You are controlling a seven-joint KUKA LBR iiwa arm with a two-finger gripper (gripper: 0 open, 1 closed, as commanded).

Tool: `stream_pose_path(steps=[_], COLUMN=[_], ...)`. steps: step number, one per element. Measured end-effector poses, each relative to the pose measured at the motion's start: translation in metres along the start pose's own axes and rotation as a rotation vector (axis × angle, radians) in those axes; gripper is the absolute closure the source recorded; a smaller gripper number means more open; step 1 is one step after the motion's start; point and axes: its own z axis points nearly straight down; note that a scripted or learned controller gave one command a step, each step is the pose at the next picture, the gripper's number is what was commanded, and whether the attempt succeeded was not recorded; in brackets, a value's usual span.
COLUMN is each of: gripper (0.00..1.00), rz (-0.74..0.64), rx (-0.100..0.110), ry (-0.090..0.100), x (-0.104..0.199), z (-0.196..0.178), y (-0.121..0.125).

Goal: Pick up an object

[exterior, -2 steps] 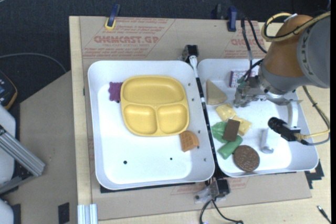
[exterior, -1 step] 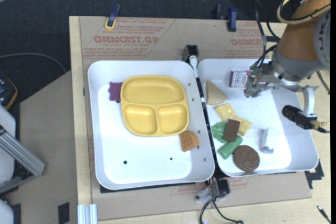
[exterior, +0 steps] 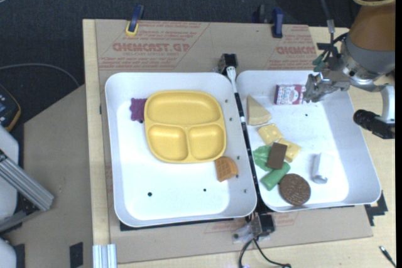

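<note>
My gripper (exterior: 312,90) hangs low over the back of the right bin (exterior: 352,135), reaching in from the right. A small pink and white carton (exterior: 286,95) lies just to its left, touching or nearly touching it. Further forward in that bin lie a tan wedge (exterior: 257,112), yellow cheese pieces (exterior: 271,134), a brown block (exterior: 277,155) on a green item (exterior: 271,174), a round brown cookie (exterior: 294,189) and a grey cylinder (exterior: 317,167). I see nothing lifted by the gripper.
The left bin (exterior: 125,172) holds a yellow divided plate (exterior: 186,125), a purple item (exterior: 137,108) behind its left edge and an orange waffle piece (exterior: 226,168). A black clip (exterior: 227,63) sits where the bins meet at the back.
</note>
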Motion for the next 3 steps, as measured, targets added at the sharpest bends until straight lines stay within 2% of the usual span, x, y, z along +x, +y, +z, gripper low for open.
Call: stream_pose_path(steps=[1, 3], gripper=[1.0, 1.0], rz=[0.0, -0.003], rx=[0.005, 0.013], ry=[0.001, 0.005], x=[0.0, 0.107], z=[-0.003, -0.019], y=[0.001, -0.044])
